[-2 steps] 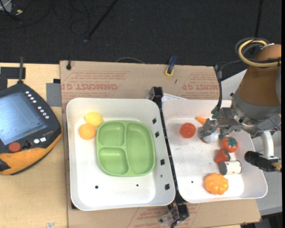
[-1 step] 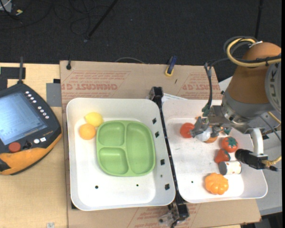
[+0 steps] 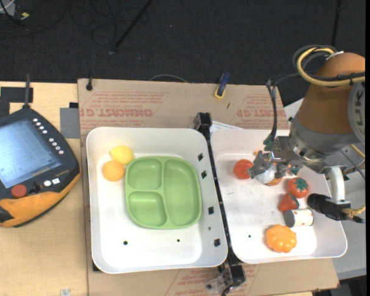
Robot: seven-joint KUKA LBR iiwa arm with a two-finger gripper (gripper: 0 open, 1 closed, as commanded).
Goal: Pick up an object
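Note:
My gripper [image 3: 263, 167] hangs low over the right bin [image 3: 234, 227], near its middle. Just to its left lies a red tomato [image 3: 242, 169], close to it; whether they touch is unclear. A small pale and orange object [image 3: 272, 179] sits partly hidden right beneath the gripper. To the right lie a red fruit with a green top [image 3: 298, 187] and a second red fruit [image 3: 288, 202]. Nearer the front are a small white and black cylinder [image 3: 300, 217] and an orange pumpkin-like toy [image 3: 280, 238].
The left bin [image 3: 105, 227] holds a green divided plate [image 3: 163, 192], a yellow lemon [image 3: 121, 154] and an orange fruit [image 3: 113, 171]. A black ridge [image 3: 211, 184] separates the bins. A teach pendant [image 3: 24, 165] lies on the bench at the left.

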